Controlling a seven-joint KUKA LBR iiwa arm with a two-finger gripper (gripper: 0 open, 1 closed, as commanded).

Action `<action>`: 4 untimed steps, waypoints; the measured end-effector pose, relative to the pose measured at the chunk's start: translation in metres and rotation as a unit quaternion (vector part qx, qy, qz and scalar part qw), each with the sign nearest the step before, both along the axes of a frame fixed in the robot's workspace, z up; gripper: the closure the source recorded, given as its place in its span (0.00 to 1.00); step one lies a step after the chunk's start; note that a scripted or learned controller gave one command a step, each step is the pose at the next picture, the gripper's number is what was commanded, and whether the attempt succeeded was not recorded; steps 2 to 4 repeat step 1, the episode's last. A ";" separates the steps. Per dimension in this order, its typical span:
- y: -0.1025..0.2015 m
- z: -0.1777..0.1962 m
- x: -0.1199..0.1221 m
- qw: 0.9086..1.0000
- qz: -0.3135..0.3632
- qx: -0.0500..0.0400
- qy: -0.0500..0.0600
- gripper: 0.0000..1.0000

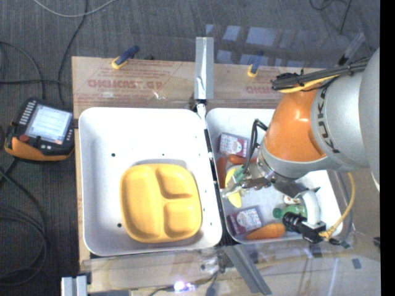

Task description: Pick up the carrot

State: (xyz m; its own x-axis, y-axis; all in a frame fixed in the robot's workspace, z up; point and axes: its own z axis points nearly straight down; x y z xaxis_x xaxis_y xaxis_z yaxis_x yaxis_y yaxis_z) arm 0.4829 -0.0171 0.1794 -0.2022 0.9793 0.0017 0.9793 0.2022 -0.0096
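Faint red print on the cardboard sheet (142, 82) stays unreadable.

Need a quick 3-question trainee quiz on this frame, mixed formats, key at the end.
1. True or false: the yellow divided plate lies in the left bin.
2. Multiple choice: where does the carrot lie in the right bin? A) against the far wall B) near the front edge, beside a small purple packet C) on the yellow divided plate
3. Fill in: the arm's wrist sits over the ____ bin.

Key: 1 true. 2 B. 3 right. The orange band of the arm hangs above the right bin, with the carrot lying apart from it near the front edge.
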 end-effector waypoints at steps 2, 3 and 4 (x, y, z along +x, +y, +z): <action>0.000 0.005 0.000 1.000 0.001 0.000 0.005 1.00; 0.000 0.005 0.000 1.000 0.001 0.000 0.005 1.00; 0.000 0.005 0.000 1.000 0.001 0.000 0.005 1.00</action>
